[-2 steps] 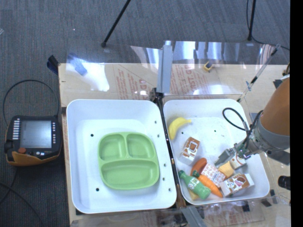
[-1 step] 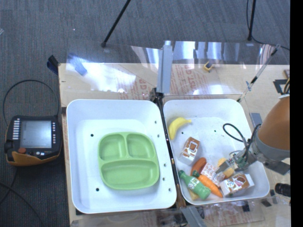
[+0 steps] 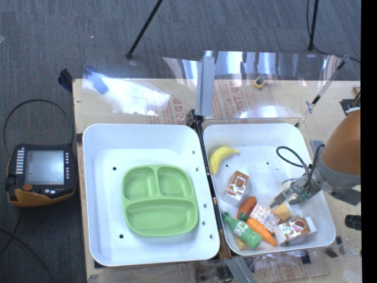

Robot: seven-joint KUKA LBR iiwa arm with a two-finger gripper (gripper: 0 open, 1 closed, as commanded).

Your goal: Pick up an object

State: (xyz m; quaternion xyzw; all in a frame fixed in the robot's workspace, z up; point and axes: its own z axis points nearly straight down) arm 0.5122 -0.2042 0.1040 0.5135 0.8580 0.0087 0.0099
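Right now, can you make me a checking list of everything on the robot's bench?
Surface: wooden bench bearing left bin and right bin.
Job's things: in the right bin, banana, carton, carrot, green bottle, second carton.
Clutter: green divided plate in the left bin.
Grippers: gripper low over the right bin's right side; grip unclear.
Cables: black loop in the right bin.
Surroundings: handheld controller on carpet, left.

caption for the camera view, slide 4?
KUKA gripper low in the right bin over toy groceries; green divided plate in the left bin.
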